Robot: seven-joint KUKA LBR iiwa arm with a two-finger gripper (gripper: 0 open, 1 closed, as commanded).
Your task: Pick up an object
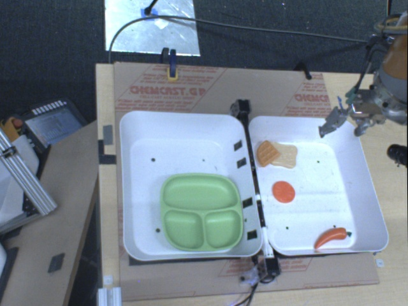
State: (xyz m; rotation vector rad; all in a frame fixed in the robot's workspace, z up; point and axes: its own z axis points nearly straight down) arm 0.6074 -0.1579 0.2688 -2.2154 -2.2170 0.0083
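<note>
Two shallow white bins sit side by side on the bench (pixel 331 269), joined along a dark centre seam with clips. Nearest the camera in the left bin (pixel 137 139), a pale green divided plate (pixel 201 210) with three compartments lies flat toward the front right corner. In the right bin (pixel 366 190), nearest item is an orange pepper-shaped toy (pixel 331 237) with a green stem, lying close to the front wall, right of centre. Behind it, near the bin's left side, a round orange-red disc (pixel 284 192) lies flat, apart from the pepper. Farther back, a toast-coloured bread-like piece (pixel 276 154) rests near the back left corner, close to the seam, apart from the disc. Pincer (pixel 345 122) hangs over the back right corner of the right bin, above the rim, fingers spread apart and pointing down and left, nothing between them; none of the objects is touching it. Grey wrist body rises to the right of it. Beyond the bins, cardboard sheet (pixel 210 85) with red lettering covers the bench; a yellow clamp (pixel 171 67) sits on its far edge. Farthest back, a shiny metal plate (pixel 152 18) lies on dark carpet.
</note>
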